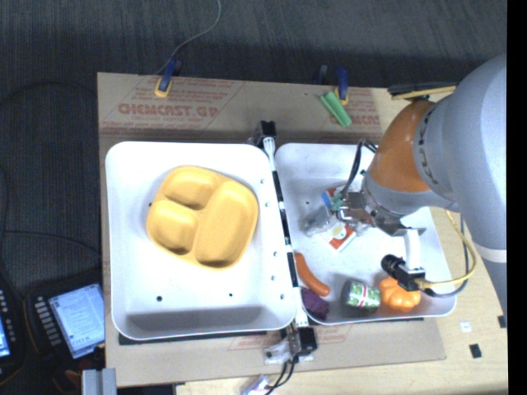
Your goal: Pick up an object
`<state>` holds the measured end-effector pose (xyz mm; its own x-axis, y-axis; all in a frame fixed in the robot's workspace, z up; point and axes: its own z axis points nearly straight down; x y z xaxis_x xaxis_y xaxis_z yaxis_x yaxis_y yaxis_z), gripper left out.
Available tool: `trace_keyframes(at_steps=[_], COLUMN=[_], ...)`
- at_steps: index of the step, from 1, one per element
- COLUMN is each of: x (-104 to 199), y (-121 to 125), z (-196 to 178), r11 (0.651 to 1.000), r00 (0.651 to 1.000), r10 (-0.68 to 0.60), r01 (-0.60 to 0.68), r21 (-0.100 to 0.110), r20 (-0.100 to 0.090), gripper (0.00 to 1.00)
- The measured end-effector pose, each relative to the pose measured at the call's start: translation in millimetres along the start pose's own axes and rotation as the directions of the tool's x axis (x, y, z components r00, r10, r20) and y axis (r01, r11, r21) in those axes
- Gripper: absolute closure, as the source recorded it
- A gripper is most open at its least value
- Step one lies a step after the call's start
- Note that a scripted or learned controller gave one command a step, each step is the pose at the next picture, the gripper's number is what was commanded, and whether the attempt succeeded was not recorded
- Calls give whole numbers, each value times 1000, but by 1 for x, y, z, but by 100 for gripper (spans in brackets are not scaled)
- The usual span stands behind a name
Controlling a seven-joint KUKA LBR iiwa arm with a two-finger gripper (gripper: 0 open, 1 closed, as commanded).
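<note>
Grey and bulky, the arm looms nearest the lens, reaching in from the right with its orange band angled down over the right bin. Its gripper sits low among the clutter in the middle of that bin, just above a red-and-white packet and just beside a small grey object. Those two look like the likeliest targets, since the wrist is pitched towards them, but whether its grasp is open or closed I cannot tell (the wrist and cables crowd that spot), and nothing can be seen held. The other candidates lie along the bin's near edge, probably because loose things slide there: an orange sausage-shaped piece, a purple lump, a green can and an orange pumpkin-like toy. A large yellow bun-shaped object fills the middle of the left bin, well apart from the gripper. Both bins rest on a cardboard-covered table, with blue clamps at its far edge, presumably to keep the sheet from shifting.
</note>
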<state>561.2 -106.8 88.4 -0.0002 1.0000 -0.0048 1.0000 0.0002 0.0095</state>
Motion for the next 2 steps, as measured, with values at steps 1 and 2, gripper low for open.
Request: trace_keyframes(at_steps=[1,2], x=[0,75], y=[1,-76], z=[-11,-97], r11=[1000,1000], r00=[1000,1000], r10=[0,-1], r01=[0,2], r21=[-2,9], r20=[1,-5], gripper=[100,100])
